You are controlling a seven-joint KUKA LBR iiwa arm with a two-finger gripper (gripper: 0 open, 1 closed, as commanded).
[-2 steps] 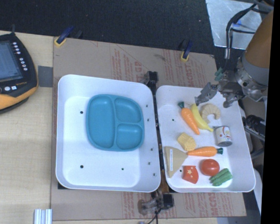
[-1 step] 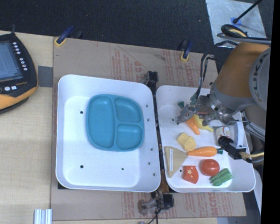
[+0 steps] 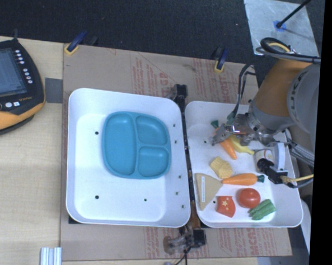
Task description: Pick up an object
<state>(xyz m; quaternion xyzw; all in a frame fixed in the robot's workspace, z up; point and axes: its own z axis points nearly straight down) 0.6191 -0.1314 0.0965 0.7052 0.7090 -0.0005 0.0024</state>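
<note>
**Q:** what're you grabbing, and where is it?

**Me:** Small carrot [image 3: 229, 148], right under my tool [image 3: 231, 134]. Looks light, stiff, slick plastic; I'd pinch mid-body. Can't tell if the tool's apart or together.

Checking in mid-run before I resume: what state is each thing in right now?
Blue divided plate: flat in left bin, nothing on it.
Whole carrot: lying in right bin.
Tomato: resting beside carrot.
Gripper: low over right bin's far end.
</note>
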